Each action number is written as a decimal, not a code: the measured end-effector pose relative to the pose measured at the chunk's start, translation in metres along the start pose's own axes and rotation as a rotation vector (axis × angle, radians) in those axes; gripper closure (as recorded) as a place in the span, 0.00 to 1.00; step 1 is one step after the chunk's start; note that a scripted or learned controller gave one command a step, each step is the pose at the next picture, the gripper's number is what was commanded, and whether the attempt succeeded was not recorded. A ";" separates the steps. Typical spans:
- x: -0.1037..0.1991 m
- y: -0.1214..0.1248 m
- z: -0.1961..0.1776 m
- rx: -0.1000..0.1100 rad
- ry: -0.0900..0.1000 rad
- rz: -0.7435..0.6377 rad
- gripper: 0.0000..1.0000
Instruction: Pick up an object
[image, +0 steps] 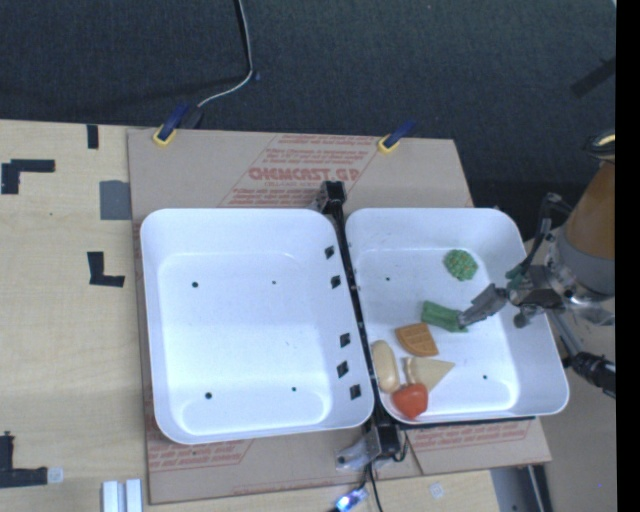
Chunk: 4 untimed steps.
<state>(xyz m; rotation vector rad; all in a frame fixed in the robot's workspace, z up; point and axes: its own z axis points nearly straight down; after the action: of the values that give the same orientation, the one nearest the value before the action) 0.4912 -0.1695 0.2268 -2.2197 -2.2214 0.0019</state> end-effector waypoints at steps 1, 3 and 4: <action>0.035 0.030 0.149 0.000 0.000 -0.003 0.00; 0.003 0.040 0.131 -0.003 -0.001 0.000 1.00; 0.075 0.041 0.124 0.001 0.004 -0.007 1.00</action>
<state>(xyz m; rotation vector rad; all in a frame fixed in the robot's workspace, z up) 0.5314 -0.0942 0.1032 -2.2101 -2.2262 -0.0018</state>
